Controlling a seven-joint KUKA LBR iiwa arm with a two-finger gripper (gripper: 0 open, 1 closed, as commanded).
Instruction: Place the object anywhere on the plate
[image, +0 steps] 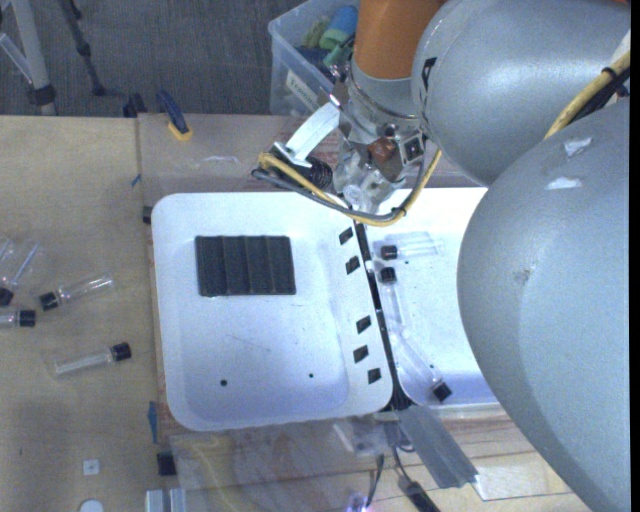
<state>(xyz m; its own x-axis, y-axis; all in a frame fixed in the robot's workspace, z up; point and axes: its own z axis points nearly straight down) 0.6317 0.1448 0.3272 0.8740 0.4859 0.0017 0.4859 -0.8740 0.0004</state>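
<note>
Camera view, single entry. Task status, as judged: not complete; the black ribbed plate (245, 265), one in count, lies bare in the left white bin (190, 395) toward 11 o'clock of the bin floor, with nothing on it. Gripper (365, 185), one, sits at 12 o'clock of the frame over the seam between the bins; whether it is released, clenched or grasping anything cannot be told, as wrist and cables mask it. Likely task objects: clear vials with black caps, at least two visible in the right white bin (455, 215), one (408, 246) near the seam at its upper part, another (425, 375) at 5 o'clock of the seam. Remaining: lift, carry and set-down. Bins: two. Loose capped vials on the bench at 9 o'clock: about four, e.g. (92, 357).
</note>
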